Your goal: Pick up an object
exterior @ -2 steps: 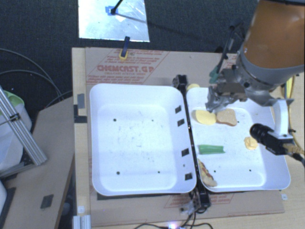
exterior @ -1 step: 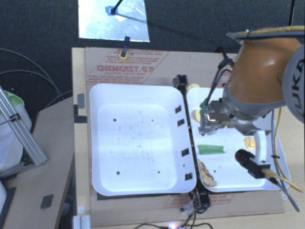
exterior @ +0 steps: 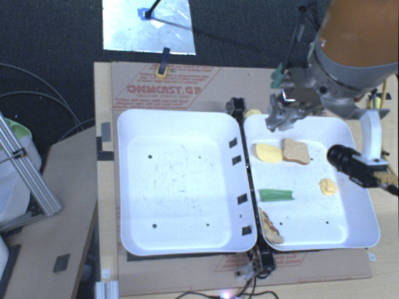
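Observation:
The right bin (exterior: 358,229) holds several toy foods: a yellow oval piece (exterior: 269,152), a tan bread slice (exterior: 296,151), a green stick (exterior: 276,195), a small yellow lump (exterior: 328,187) and a tan and yellow piece (exterior: 270,226) against the left wall. A pale yellow item (exterior: 252,113) sits at the bin's far left corner. My gripper (exterior: 278,120) hangs over the far left part of the right bin, just above and behind the yellow oval and the bread. Nothing shows between its fingers.
The left bin (exterior: 177,179) lies beside the right one, with black clips (exterior: 240,161) along the divider. A black cylinder on a white bracket (exterior: 349,159) juts over the right bin's right side. A metal plate (exterior: 148,17) lies beyond the bench.

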Controlling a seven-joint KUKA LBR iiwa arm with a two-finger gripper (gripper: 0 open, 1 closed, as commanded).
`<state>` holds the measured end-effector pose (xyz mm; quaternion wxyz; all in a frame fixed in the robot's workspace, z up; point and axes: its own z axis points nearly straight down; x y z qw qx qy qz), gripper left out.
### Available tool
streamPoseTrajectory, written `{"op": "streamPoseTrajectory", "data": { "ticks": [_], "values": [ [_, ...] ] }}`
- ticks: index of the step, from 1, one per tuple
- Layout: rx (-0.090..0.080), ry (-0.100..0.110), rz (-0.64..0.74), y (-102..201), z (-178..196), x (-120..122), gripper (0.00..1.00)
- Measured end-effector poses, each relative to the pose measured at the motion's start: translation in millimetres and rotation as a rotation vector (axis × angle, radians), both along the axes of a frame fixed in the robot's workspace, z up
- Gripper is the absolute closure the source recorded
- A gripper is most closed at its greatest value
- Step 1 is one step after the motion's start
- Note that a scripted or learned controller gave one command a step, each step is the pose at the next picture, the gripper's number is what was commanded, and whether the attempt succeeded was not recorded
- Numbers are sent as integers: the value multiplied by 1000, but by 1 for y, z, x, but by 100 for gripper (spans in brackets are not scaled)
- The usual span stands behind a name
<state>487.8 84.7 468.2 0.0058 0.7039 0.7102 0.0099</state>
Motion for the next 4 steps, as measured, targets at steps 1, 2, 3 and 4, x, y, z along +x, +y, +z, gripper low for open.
{"op": "streamPoseTrajectory", "data": {
  "ticks": [1,2,3,4],
  "values": [
    [-7,31,0,58,-114,-2,100],
    [-5,16,-10,35,-87,34,100],
    [0,2,-5,23,63,8,100],
    [-2,20,4,113,52,-3,100]
  ]
}}
